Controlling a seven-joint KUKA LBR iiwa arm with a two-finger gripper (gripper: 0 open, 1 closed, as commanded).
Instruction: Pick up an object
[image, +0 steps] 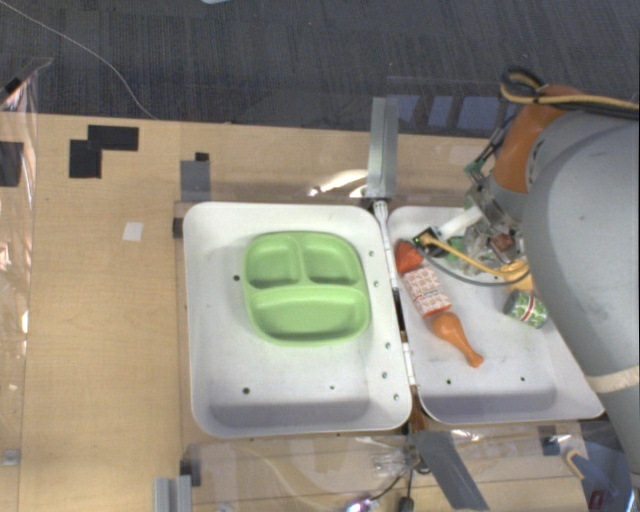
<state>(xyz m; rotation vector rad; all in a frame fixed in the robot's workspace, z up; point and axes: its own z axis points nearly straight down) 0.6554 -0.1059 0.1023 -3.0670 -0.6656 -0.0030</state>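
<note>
Gripper (492, 240) sits low in the right bin (500, 395), beyond the orange bottle (435, 298); its grasp cannot be determined. A green can (525, 308) lies right of the bottle. Green tray (304, 287) occupies the left bin (215, 385).

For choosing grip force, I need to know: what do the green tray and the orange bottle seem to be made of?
The green tray looks like moulded plastic with a matte finish: one even colour, rounded rims, soft highlights. The orange bottle seems to be plastic too, slightly glossy, with a printed paper or film label around its middle; the view leaves this open.
</note>
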